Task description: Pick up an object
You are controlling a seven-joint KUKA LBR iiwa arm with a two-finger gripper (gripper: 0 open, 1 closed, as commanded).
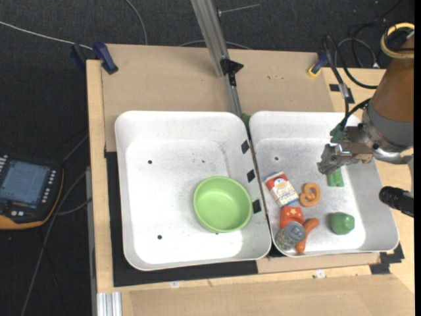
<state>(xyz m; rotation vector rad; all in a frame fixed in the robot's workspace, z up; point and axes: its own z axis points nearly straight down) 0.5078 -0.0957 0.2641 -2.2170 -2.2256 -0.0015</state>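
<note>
Claw [333,164], grip state unclear, hangs over a green block [336,177] near a round glossy bowl [222,204].

Smooth white plastic with dark specks is seen in both bins [131,137]. The green bowl [222,205] looks like matt plastic; the bench [171,78] resembles bare cardboard-brown board.

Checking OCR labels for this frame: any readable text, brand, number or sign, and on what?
None can be read.
Small white and orange printed carton in the right white bin: print too blurred to read.
Handheld orange-edged control pendant left of the bench: screen too small to read.
</note>
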